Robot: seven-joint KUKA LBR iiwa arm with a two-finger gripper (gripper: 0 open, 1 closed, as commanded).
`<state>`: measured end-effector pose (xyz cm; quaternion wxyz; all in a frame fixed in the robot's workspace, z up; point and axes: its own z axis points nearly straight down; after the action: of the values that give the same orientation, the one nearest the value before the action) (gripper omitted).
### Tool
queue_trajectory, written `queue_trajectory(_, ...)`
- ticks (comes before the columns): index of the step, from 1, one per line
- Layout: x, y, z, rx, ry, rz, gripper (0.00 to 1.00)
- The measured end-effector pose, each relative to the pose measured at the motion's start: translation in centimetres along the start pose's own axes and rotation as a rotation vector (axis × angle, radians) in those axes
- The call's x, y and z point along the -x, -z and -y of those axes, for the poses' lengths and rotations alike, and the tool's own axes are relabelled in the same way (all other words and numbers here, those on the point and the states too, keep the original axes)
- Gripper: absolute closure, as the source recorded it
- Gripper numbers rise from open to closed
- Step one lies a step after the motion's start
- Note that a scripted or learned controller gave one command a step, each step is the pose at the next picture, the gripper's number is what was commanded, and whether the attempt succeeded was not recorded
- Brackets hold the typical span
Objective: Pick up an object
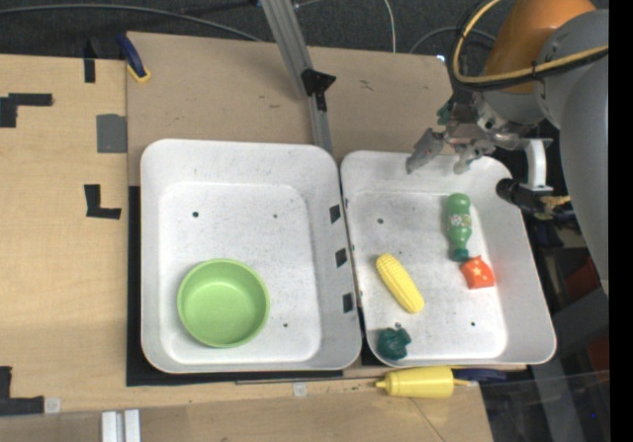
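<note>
Above the far rim of the right bin (pixel 514 331), end effector (pixel 441 159) hovers, fingers spread apart, nothing between them. Inside that bin: green bottle (pixel 457 222) just below the end effector, red block (pixel 478 273) touching the bottle's near end, corn cob (pixel 400 283) at centre, dark green piece (pixel 393 342) at near rim

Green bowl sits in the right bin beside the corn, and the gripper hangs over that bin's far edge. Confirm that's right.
Not quite. The green bowl sits in the left bin; the corn lies in the right bin. The gripper does hang over the right bin's far edge, as the camera view shows.
</note>
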<state>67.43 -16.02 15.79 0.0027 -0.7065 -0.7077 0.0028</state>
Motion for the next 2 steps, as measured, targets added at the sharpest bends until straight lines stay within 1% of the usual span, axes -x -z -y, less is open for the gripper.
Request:
queue_trajectory(1,0.75,-5.55,0.12,-0.002,-0.002,0.003,0.00)
queue_trajectory(2,0.92,-6.27,0.14,-0.006,-0.003,0.001,0.00)
